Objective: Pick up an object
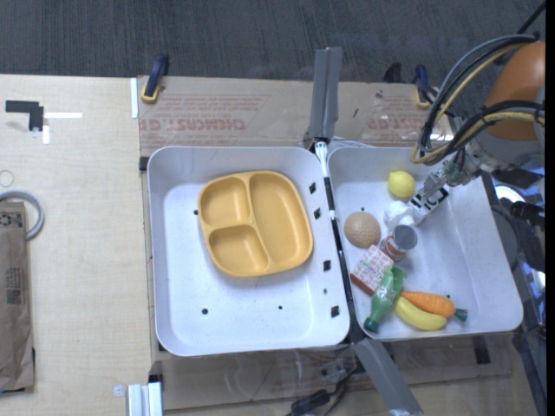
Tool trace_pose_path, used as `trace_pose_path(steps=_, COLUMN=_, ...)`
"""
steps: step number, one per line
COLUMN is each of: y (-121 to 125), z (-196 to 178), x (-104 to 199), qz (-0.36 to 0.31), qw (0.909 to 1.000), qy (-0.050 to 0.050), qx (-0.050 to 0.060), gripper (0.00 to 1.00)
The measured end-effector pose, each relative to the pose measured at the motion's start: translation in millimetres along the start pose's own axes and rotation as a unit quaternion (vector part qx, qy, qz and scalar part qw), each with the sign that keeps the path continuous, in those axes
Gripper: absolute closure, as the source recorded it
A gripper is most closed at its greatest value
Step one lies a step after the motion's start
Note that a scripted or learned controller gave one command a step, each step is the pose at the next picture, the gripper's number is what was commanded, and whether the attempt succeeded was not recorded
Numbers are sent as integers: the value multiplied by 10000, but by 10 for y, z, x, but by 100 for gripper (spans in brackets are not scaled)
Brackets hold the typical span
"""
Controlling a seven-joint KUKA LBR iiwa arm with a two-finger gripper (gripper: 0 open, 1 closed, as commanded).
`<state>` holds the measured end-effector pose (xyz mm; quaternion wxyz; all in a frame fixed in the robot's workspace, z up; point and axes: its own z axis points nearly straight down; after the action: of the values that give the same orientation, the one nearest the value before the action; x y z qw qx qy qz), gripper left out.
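Nearest the camera, a green bottle, a banana and a carrot lie in the right bin. Farther back, the hand hangs between a lemon and a small can; how wide it stands, I cannot tell. A yellow plate sits in the left bin.

You cannot tell how the two-finger gripper stands: its tips blur into a small white object at the bin's twelve o'clock. The grey arm with the orange band is cut off at three o'clock. At nine o'clock the brown paper bag runs off the edge. The red-and-white packet carries print too small to read.
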<state>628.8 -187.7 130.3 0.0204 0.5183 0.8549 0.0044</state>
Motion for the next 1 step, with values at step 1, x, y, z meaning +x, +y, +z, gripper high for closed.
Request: trace_pose_path(steps=1, y=1, z=0, x=1, qz=0, qw=10000, qy=1, qx=1, gripper=0)
